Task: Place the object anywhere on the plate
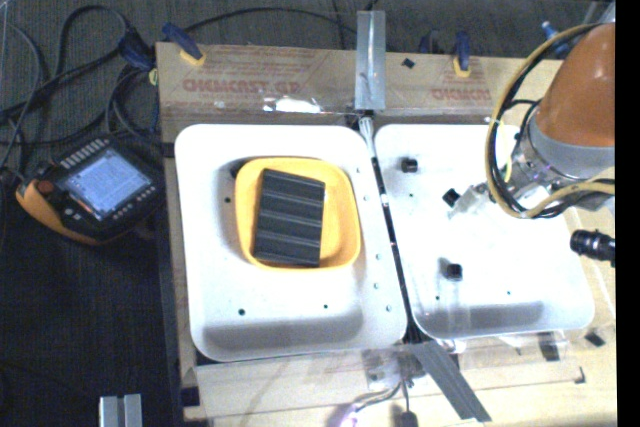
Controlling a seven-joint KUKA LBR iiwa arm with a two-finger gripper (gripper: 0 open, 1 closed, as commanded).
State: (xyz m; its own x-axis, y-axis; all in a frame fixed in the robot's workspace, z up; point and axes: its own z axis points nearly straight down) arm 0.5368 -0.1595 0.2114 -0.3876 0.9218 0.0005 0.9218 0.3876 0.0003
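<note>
Two white bins [300, 335] sit side by side, holding one yellow plate [345, 240], one dark ribbed block [290, 215], and three small black pieces [452, 269] in the right bin.

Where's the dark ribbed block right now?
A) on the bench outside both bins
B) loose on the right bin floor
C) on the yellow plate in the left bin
C: the dark ribbed block lies flat on the yellow plate inside the left bin, well apart from the arm over the right bin.
</note>
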